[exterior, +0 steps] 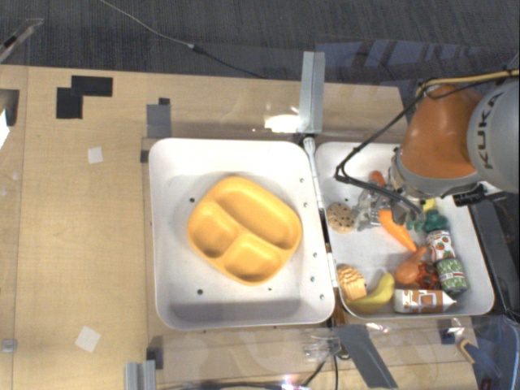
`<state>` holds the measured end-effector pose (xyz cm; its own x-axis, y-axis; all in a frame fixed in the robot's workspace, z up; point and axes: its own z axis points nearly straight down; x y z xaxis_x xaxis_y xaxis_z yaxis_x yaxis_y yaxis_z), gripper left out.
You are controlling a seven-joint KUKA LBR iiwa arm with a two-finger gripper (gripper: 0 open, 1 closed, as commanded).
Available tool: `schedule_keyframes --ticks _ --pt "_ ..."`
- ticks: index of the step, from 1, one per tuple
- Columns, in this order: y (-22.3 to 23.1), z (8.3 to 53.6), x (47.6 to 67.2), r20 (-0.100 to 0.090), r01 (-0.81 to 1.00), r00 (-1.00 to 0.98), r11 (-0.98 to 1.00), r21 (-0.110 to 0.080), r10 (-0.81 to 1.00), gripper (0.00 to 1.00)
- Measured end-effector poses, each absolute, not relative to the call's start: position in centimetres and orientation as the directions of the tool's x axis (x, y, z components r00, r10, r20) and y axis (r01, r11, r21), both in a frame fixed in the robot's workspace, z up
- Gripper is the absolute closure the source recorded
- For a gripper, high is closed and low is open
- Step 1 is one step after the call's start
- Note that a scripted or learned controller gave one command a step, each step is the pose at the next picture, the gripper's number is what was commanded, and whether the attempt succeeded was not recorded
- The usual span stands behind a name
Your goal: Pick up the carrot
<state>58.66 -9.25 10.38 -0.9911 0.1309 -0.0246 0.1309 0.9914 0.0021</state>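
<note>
The carrot is a small orange toy lying at a slant in the right bin, its green top pointing right. My gripper hangs just above the carrot's upper left end, under the grey arm with its orange band. The arm covers much of the gripper from above, so the fingers' spacing is hidden. Whether anything is held is not visible.
The right bin also holds a cookie, a bread piece, a banana, a small carton, a can and a red-orange item. A yellow divided plate lies in the left bin.
</note>
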Motion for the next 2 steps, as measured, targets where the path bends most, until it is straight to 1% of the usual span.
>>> schedule_keyframes --ticks 1,2 --pt "-2.6 19.0 56.5 -0.017 -0.022 -1.000 1.000 0.001 -0.022 1.00" --pt "1.2 18.7 62.2 -0.011 -0.302 -0.953 0.953 -0.001 -0.302 1.00"
